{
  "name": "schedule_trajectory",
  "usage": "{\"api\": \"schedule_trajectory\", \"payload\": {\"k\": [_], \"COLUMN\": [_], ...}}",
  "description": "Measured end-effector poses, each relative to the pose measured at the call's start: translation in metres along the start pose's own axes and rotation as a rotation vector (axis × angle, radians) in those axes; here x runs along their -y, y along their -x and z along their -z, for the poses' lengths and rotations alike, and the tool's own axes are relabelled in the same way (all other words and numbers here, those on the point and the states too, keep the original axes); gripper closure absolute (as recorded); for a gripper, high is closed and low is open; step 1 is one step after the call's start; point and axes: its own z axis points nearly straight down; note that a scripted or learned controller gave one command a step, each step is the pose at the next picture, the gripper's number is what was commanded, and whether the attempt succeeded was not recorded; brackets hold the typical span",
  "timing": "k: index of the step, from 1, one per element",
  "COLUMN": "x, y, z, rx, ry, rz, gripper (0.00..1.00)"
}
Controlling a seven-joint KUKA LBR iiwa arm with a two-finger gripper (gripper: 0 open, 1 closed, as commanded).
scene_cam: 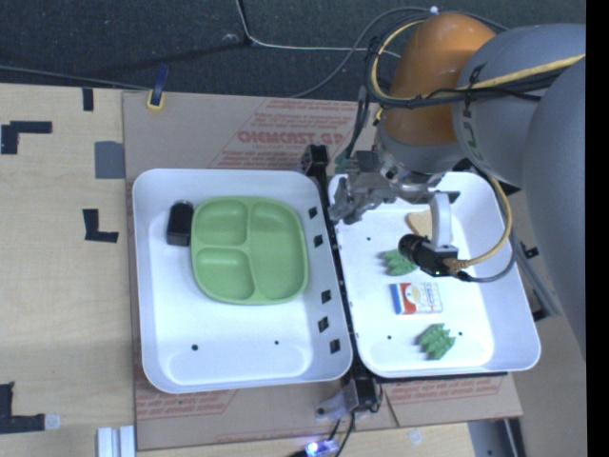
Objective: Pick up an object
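Gripper: over right bin, upper-left corner; finger state cannot be told
Card: below-right of gripper
Green tray: to its left, in left bin

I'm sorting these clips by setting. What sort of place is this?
Probably a robotics lab's bin-picking station: two white bins side by side on a cardboard-covered bench, small test items like a green divided plate and a small card, and exposed cables behind.

Single fixed overhead camera, slanted down, both bins framed, arm entering right
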Motion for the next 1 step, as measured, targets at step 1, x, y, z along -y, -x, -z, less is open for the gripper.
{"api": "schedule_trajectory", "payload": {"k": [1], "x": [-0.0078], "y": [-0.0468], "z": [-0.0002], "rx": [0.001], "ry": [0.001], "rz": [-0.001], "gripper": [1.00]}}
